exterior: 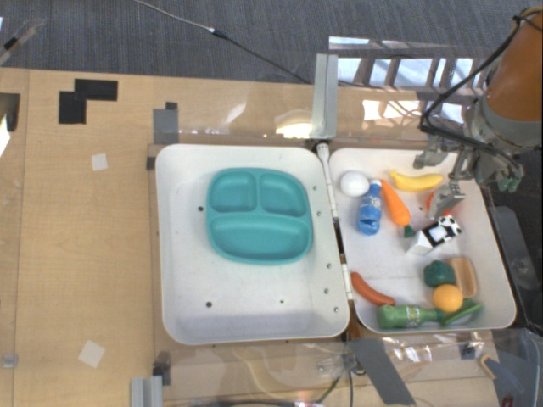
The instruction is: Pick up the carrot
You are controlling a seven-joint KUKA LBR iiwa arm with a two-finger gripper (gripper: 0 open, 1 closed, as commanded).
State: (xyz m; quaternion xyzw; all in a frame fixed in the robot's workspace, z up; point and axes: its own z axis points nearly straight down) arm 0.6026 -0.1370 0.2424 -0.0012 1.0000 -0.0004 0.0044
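Two white bins sit side by side on the tabletop; the carrot lies in the right bin, between a blue bottle at its 9 o'clock and a banana at its 1 o'clock. The hand hangs at the carrot's 3 o'clock, its grip impossible to make out. Crowding neighbours could likely cause a wrong or glancing grab.

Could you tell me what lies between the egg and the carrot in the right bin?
In the camera view, the blue bottle lies between the white egg and the carrot, close beside the carrot and just below the egg.
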